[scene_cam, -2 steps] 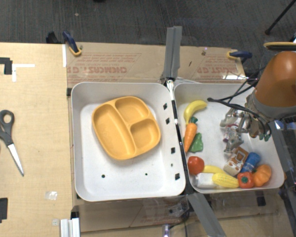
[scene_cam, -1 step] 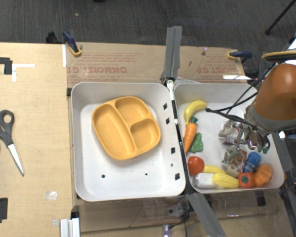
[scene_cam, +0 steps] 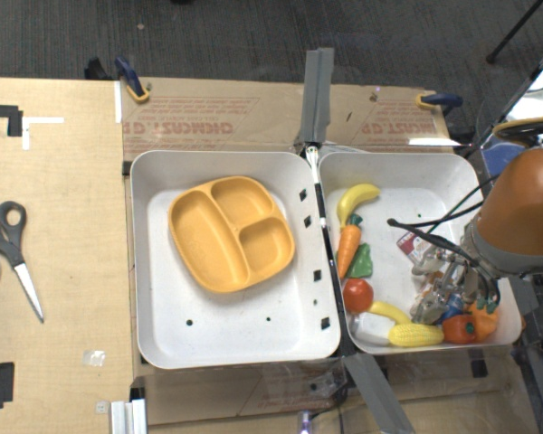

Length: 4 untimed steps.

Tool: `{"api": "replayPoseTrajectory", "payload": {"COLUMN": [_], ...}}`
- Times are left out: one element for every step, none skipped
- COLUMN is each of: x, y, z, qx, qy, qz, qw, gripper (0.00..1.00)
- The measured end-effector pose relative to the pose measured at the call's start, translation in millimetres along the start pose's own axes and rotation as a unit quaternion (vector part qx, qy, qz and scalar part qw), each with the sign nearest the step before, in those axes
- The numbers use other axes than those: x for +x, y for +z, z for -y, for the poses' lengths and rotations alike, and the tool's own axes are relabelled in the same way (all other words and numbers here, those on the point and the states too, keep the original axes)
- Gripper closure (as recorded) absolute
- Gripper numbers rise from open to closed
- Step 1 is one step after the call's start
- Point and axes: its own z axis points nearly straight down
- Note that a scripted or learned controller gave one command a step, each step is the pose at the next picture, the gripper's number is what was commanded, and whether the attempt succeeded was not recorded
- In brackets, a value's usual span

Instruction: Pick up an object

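The end effector (scene_cam: 442, 289) is hanging low in the right-hand shallow white bin (scene_cam: 407, 172), near its front right corner, and whether it is apart or together I cannot tell from this slanted view. Nothing is visibly sitting in its grip. The likeliest target, a yellow plastic corn cob (scene_cam: 414, 334), is lying just in front of and slightly left of it, its long axis running left to right along the bin's front wall. A small orange-red plastic toy (scene_cam: 460, 329) is crowding the cob's right end, which I judge is making a clean descent awkward.
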Motion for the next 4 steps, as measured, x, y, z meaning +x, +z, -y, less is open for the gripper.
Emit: {"api": "replayPoseTrajectory", "payload": {"x": [-32, -103, -19, -20], "y": [2, 2, 2, -7], "z": [-77, -94, -30, -30], "qx": [0.002, 0.002, 0.002, 0.002], "qy": [0.194, 0.198, 0.195, 0.194], "qz": [-0.004, -0.003, -0.005, -0.003], "qw": [0.9811, 0.9803, 0.9808, 0.981], "gripper": [0.0, 0.0, 0.0, 1.0]}}
